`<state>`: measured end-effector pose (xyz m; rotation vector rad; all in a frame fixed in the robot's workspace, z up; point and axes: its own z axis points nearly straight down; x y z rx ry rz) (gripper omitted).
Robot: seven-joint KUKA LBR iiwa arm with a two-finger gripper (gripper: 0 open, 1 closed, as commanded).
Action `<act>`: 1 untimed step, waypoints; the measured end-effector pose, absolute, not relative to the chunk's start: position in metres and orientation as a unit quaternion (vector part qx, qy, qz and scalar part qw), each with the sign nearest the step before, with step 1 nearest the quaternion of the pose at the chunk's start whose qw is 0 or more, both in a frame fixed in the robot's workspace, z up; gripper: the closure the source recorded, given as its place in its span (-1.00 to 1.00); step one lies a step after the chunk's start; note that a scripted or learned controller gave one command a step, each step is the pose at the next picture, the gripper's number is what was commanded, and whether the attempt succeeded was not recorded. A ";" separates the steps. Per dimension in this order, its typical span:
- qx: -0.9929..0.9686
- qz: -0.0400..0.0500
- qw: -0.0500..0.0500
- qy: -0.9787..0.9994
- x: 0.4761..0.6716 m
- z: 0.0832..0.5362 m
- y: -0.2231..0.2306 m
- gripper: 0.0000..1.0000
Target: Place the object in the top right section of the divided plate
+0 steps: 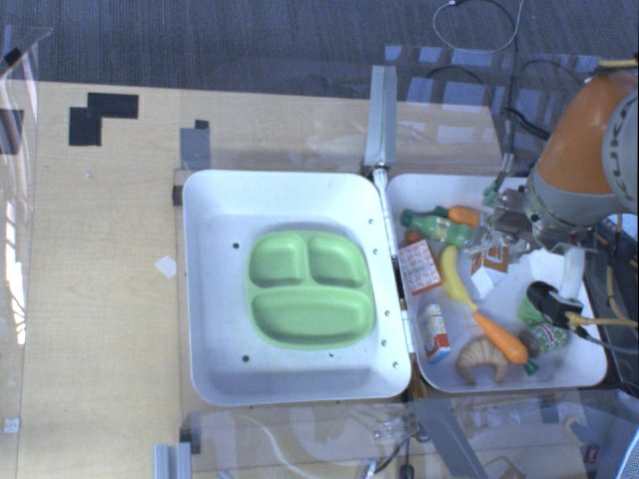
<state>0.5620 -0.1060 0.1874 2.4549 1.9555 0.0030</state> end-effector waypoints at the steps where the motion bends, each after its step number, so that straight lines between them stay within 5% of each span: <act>1: 0.732 0.001 0.001 0.681 0.596 0.184 -0.032 1.00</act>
